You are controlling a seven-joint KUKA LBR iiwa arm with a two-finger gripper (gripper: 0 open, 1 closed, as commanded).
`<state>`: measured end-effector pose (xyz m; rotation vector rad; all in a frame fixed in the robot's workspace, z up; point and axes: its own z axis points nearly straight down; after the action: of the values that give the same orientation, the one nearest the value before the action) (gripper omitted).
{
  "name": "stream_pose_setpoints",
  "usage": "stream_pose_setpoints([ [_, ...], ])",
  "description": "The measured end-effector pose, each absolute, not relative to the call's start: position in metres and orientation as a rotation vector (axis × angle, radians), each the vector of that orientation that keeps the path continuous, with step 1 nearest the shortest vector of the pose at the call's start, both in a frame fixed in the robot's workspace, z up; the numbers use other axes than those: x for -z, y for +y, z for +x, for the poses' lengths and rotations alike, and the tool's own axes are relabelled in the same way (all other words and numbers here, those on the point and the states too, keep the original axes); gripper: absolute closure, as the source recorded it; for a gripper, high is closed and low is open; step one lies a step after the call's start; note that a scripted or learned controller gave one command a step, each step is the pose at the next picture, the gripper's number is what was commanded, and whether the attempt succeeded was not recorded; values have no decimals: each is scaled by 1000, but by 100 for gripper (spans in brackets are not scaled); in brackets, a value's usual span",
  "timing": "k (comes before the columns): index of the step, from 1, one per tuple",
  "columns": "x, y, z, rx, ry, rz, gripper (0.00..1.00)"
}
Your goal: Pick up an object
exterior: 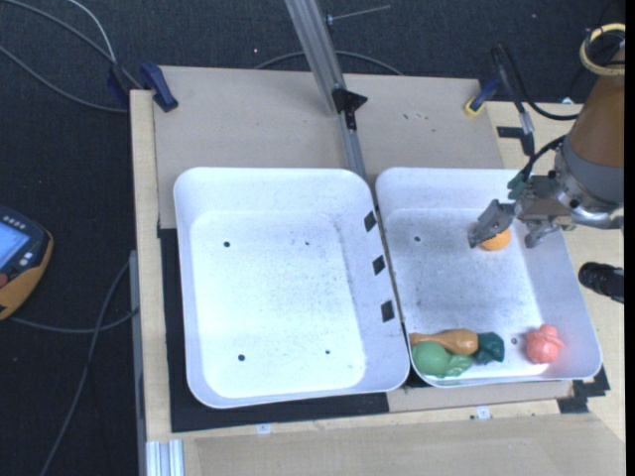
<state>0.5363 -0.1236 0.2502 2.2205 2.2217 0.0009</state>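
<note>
The right bin point(442, 276) holds several toys. A small orange ball point(495, 243) lies near its far right side. Along the near wall lie a tan gourd-shaped piece point(448, 341), a green lump point(439, 362), a dark teal piece point(490, 347) and a pink toy point(543, 344). My gripper point(514, 230) hangs over the far right of this bin with its two fingers spread apart. The left finger point(485, 227) sits right over the orange ball and partly hides it. Nothing shows between the fingers.
The left bin point(273, 286) stands beside the right one, with black clips point(378, 263) along the shared rims. A metal post point(317, 43) slants up from the bench's back. Blue clamps sit at the far corners, and cables trail on the right.
</note>
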Motion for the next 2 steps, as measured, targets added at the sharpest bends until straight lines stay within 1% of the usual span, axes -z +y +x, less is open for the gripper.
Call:
stream_pose_setpoints([
  [1, -188, -126, 534, 5, 2224, 2225, 0],
  [2, -143, -122, 540, 3, 2224, 2223, 0],
])
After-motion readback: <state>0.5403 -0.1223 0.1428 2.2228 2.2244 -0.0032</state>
